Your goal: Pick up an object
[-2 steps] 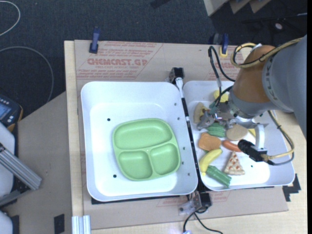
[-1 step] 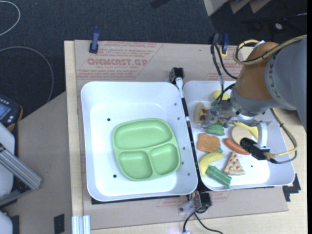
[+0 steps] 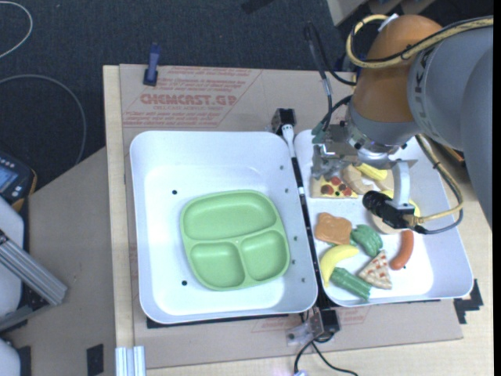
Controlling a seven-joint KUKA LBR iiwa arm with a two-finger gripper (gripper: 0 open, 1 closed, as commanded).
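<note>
My gripper (image 3: 332, 164) hangs low over the back of the right bin (image 3: 450, 269), under the grey arm with its orange band. Directly below it lies a flat pizza piece (image 3: 337, 186) with red dots, beside a yellow piece (image 3: 376, 172). Toward the front of that bin lie an orange toast (image 3: 333, 228), a green broccoli (image 3: 366, 239), a banana (image 3: 336, 256), a green cucumber (image 3: 350, 282), a pizza slice (image 3: 377, 272) and a red sausage (image 3: 401, 251). Nothing shows as held by the gripper.
The left bin (image 3: 156, 171) holds a green divided tray (image 3: 233, 238). The rim between the two bins runs just left of the gripper. A blue clip (image 3: 151, 65) lies on the cardboard behind the bins.
</note>
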